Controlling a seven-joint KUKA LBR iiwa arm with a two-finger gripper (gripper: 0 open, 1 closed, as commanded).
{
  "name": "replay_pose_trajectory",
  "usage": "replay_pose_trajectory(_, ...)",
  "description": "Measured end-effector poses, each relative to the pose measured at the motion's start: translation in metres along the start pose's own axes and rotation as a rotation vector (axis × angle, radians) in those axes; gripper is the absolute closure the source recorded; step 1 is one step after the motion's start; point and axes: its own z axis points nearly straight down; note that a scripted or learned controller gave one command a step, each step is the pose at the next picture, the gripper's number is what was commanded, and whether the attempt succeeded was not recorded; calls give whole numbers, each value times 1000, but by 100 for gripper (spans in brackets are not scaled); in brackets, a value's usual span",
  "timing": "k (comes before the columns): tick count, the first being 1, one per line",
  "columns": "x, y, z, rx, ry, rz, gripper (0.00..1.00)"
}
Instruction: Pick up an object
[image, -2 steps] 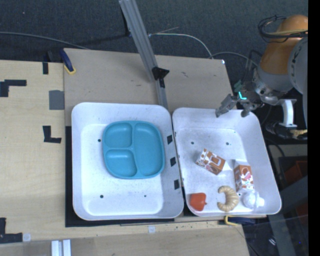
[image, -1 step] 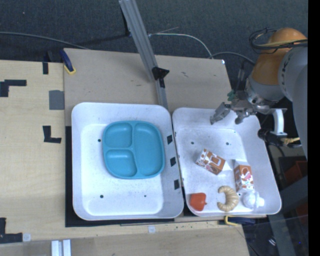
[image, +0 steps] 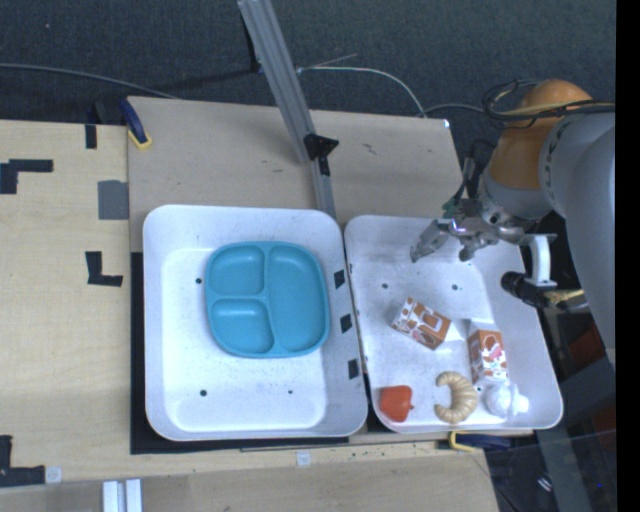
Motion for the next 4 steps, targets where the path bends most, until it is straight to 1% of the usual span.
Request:
replay_pose_trajectory(1,1,-1,35,-2,-1,-1,0)
replay_pose_trajectory(2,2,0,22,-4,-2,-2,100)
replay_pose_trajectory(3,3,-6,-22,-9,0,1,100)
replay_pose_trajectory(4,8,2,-70,-10,0,0,100)
